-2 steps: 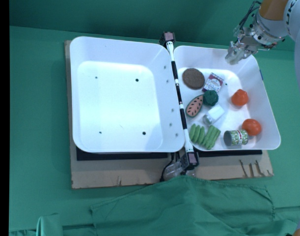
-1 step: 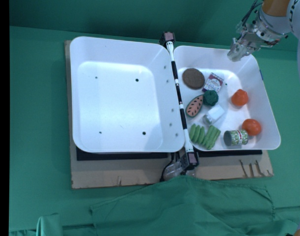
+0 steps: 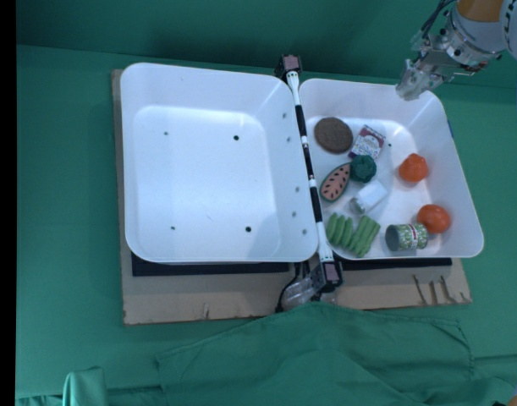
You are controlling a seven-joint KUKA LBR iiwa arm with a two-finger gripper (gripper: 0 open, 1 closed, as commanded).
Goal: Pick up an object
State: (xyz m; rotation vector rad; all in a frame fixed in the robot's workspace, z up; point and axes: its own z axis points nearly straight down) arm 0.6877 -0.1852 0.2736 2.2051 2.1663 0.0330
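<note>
- Pick not yet made: gripper (image 3: 416, 81) hangs over the far rim of the right bin (image 3: 461, 184), nothing seen between its fingers; open or closed, cannot tell at this size
- All objects lie in the right bin: brown disc (image 3: 333, 134), small carton (image 3: 369, 141), dark green ball (image 3: 363, 168), watermelon slice (image 3: 335, 182), white bottle (image 3: 370, 197), green pods (image 3: 353, 233), can (image 3: 406, 237), two orange fruits (image 3: 414, 168) (image 3: 433, 218)
- Left bin (image 3: 209, 163) holds no objects
- Nearest candidates: carton and upper orange fruit, nearer the camera than the gripper and apart from it; descent and grasp remain
</note>
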